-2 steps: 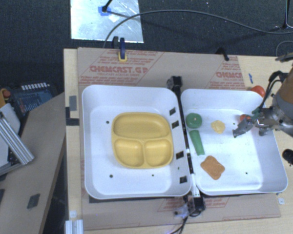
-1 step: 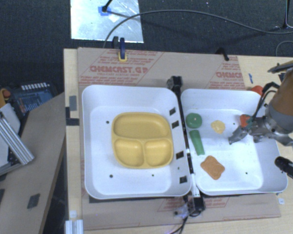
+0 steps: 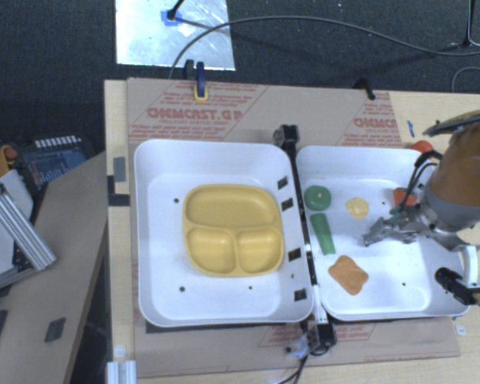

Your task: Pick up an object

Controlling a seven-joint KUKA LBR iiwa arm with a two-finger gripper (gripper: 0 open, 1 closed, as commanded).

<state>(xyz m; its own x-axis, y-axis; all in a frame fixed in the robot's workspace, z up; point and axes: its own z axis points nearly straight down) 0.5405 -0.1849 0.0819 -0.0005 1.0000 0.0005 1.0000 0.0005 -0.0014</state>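
Over the right bin (image 3: 368, 306), end effector (image 3: 378, 234) hovers, holding nothing.

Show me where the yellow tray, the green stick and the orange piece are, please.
yellow tray (image 3: 230, 228): camera view, middle divider.
green stick (image 3: 323, 234): camera view, middle of its length.
orange piece (image 3: 348, 274): camera view, centre of its top.

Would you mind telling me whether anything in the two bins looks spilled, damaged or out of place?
Nothing stands out. The yellow divided tray sits flat in the left bin. In the right bin, the green disc, green stick, small yellow piece and orange piece lie apart, near the pincer.
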